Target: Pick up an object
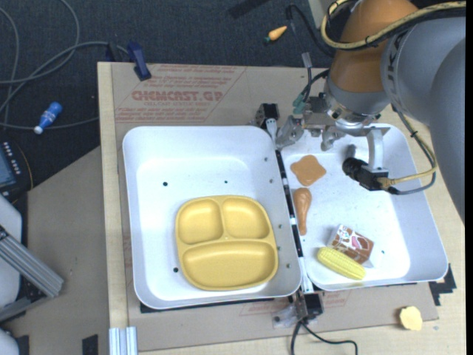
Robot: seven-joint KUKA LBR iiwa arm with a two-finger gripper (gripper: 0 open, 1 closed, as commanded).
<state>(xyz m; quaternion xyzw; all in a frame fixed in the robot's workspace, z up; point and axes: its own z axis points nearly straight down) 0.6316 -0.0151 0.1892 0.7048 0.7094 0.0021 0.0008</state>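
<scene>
- Poised over right bin's (414, 198) far end: gripper (319, 124), finger state impossible to tell.
- Lying below it near the divider: brown patty (307, 170), drumstick (301, 207).
- Nearer front: corn cob (341, 263), wrapped snack (352, 243).
- In left bin (148, 161): yellow divided tray (224, 241).

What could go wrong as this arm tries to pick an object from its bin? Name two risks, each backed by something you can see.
1. The drumstick lies against the divider between the bins, so a finger coming down there would likely hit the right bin's wall rather than close around it.
2. The corn cob and the snack packet touch, so a grasp at one may nudge or drag the other. The flat brown piece also looks hard to pinch.
</scene>
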